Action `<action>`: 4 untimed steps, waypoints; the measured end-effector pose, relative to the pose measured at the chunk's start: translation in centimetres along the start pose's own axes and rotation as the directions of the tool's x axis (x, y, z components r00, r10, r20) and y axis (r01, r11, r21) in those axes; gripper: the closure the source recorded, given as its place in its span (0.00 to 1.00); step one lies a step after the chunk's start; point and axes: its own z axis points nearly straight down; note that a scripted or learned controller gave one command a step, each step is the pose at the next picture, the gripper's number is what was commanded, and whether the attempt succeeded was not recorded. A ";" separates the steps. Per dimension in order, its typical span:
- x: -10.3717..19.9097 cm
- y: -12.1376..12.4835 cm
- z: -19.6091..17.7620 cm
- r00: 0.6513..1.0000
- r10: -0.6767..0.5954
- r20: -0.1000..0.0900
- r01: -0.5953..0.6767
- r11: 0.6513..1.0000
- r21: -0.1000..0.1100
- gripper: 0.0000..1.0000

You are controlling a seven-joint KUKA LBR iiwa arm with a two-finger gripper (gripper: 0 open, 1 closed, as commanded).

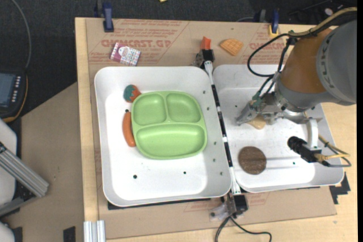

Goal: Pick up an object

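The gripper [248, 115] is hovering over a tan piece [258, 123] in the right bin [283, 178], finger state undeterminable; an off-centre approach is risking a miss.

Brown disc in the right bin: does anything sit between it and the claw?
Nothing visible does. The brown disc lies on bare bin floor, apart from the claw, which is down at a tan piece.

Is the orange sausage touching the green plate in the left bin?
Touching. The camera view shows the orange sausage lying flush along the left rim of the green plate, with no white bin floor visible between them.
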 end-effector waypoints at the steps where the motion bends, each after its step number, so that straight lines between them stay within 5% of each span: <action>1: -0.1 0.1 -1.0 1.000 0.001 0.001 -0.001 1.000 -0.004 1.00; 2: -4.1 0.8 -9.4 1.000 0.002 0.004 -0.002 1.000 -0.007 1.00; 3: 2.8 7.1 -12.5 1.000 -0.006 0.002 0.006 1.000 -0.012 1.00; 4: 2.4 6.8 -12.3 1.000 0.000 0.002 0.000 1.000 -0.004 0.00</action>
